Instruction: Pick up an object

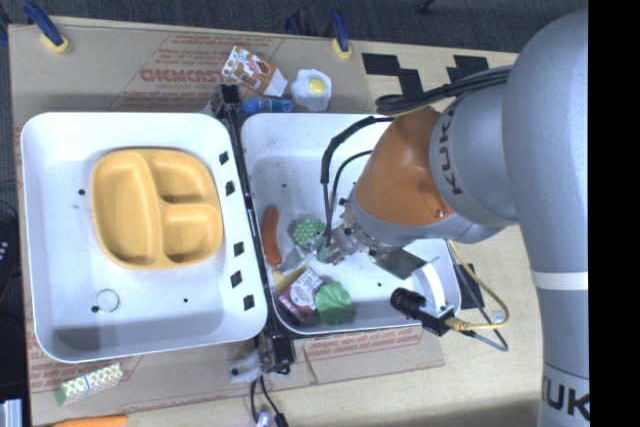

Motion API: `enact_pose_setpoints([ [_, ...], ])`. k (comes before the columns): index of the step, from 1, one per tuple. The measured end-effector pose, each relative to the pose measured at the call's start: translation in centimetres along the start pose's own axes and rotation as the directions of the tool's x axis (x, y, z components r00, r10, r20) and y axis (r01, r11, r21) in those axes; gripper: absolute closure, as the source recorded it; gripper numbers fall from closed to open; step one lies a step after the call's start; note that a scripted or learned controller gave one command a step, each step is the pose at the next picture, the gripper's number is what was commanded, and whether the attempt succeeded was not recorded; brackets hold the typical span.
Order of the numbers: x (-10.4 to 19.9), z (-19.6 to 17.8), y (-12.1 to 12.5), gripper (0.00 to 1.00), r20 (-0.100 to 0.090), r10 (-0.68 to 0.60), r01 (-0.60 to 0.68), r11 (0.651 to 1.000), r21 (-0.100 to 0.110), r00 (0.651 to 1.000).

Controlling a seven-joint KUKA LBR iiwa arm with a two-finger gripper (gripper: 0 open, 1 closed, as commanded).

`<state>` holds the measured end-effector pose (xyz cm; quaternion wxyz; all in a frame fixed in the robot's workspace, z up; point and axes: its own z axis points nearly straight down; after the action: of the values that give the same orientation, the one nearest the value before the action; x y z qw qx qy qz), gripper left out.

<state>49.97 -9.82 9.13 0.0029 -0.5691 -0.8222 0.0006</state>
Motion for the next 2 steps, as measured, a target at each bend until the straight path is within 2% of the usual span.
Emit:
enact_pose_setpoints([
  [1,-0.9,-0.3,2.3,0.0,0.003,0.09,-0.09,0.996,-0.003,0.996],
  [2,-2.5,-0.1,5.6,0.0,0.003,0.01,-0.01,1.0,-0.003,1.0],
])
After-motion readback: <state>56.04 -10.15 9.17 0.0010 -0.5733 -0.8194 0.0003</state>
